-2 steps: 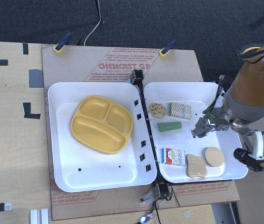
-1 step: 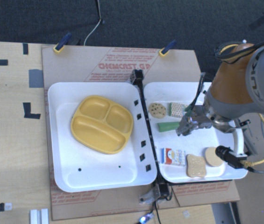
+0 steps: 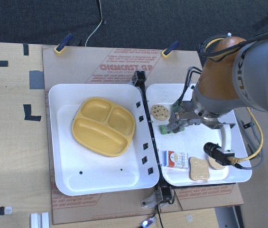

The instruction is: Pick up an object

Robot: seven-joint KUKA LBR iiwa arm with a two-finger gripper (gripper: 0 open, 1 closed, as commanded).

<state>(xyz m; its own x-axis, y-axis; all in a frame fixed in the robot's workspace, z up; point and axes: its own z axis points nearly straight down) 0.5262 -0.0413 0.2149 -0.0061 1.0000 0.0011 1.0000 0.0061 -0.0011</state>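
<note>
Found the gripper low inside the right bin, towards its far left corner, pointed at the wall shared with the left bin. Could not tell whether spread or closed, since the tip was too dark and small. Noted a small green piece right at that tip, close against the shared wall. Could not tell whether it was gripped or merely lay beside the tip on the bin floor. Saw a round speckled cookie just beyond the green piece, nearer the far left corner and apart from the gripper. Spotted a small carton with red and blue print flat along the near edge, close to the near left corner. Made out a pale bread slice just beside it on the same edge. Glimpsed another tan piece next to that, partly covered. Traced the arm back over the bin's right edge, orange band uppermost. Counted one thing in the left bin: a yellow divided plate, flat, nearer the far edge than the near one. Noticed a cardboard sheet under both bins.
</note>
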